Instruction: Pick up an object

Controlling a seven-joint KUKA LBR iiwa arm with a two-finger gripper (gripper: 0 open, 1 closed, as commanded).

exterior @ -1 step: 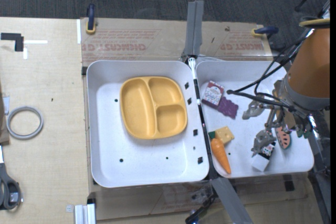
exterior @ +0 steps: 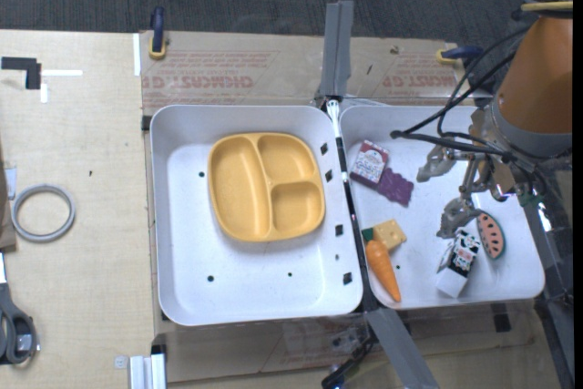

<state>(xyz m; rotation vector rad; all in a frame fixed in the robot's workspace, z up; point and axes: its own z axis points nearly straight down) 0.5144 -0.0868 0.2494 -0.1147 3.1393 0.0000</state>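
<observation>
My gripper (exterior: 446, 192) hangs over the right bin (exterior: 414, 125), its two metal fingers (exterior: 436, 164) spread apart, so it is open and holds nothing. A purple packet with a white and red label (exterior: 379, 170) lies to its left. Just below its lower finger stands a small cow-patterned carton (exterior: 459, 261), tilted, and a watermelon slice toy (exterior: 494, 235) lies beside that. A yellow cheese wedge (exterior: 390, 234) and an orange carrot (exterior: 383, 270) rest along the bin's left wall.
The left bin (exterior: 182, 278) holds a yellow divided plate (exterior: 267, 187). Black cables (exterior: 474, 73) trail from the arm over the right bin's back edge. On the bench at far left lie a grey tape ring (exterior: 41, 212) and scissors (exterior: 16, 332).
</observation>
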